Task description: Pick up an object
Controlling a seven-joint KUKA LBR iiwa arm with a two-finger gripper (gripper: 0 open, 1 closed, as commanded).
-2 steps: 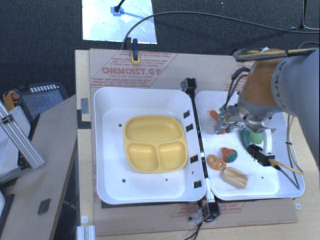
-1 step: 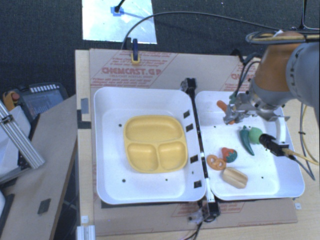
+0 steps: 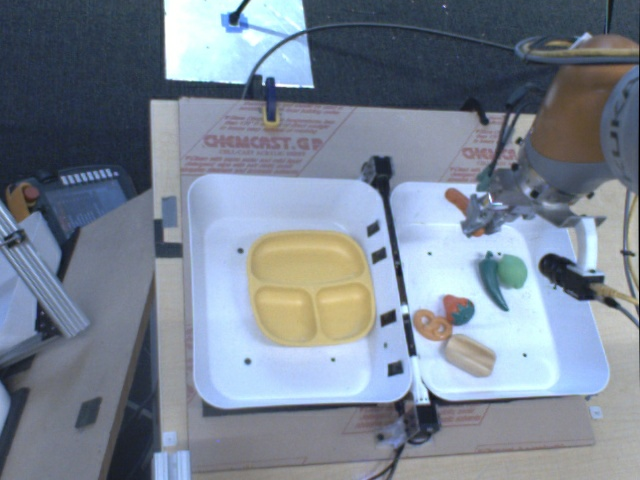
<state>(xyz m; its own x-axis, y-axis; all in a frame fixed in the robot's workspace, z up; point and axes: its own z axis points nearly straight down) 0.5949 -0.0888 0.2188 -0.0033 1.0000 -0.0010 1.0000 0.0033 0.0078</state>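
Over the right bin, near its back edge, hangs the tool of the grey and orange arm. I cannot tell how it is set. Right by it lies a small orange piece, long and thin, slanting from the back left toward the front right; the tool covers its near end, so I cannot tell if they touch.

Further front in the same bin sits a dark green pepper. Its long side runs from back to front, with the thin tip pointing to the front. A round light green thing is just beside it on the right. Near the front left are an orange ring, a small red and blue-green toy and a tan roll lying slantwise.

Across in the left bin rests a yellow plate with three parts. Both bins stand on a brown worktop.
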